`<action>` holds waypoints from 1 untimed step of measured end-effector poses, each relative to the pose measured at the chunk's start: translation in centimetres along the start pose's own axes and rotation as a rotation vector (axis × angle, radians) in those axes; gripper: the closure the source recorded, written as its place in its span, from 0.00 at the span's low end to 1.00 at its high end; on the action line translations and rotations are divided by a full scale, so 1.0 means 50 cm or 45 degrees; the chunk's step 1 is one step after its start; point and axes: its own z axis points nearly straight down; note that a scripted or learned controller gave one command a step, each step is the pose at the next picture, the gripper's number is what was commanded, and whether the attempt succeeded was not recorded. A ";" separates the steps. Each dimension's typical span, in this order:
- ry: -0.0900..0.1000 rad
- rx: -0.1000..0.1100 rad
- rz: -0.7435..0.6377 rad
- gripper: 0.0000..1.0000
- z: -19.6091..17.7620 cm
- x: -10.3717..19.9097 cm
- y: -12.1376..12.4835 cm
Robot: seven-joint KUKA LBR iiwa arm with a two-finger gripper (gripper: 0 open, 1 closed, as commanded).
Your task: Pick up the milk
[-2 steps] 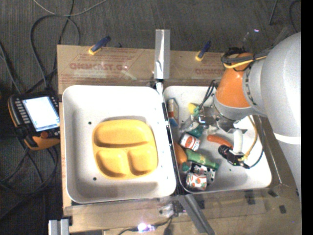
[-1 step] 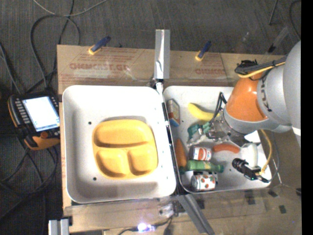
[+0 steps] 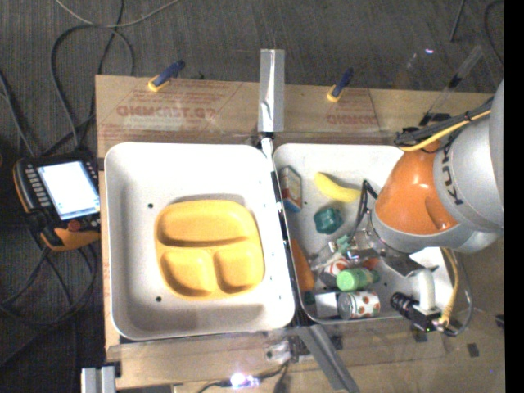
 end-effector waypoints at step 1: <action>0.017 0.017 0.147 0.00 0.007 -0.042 0.075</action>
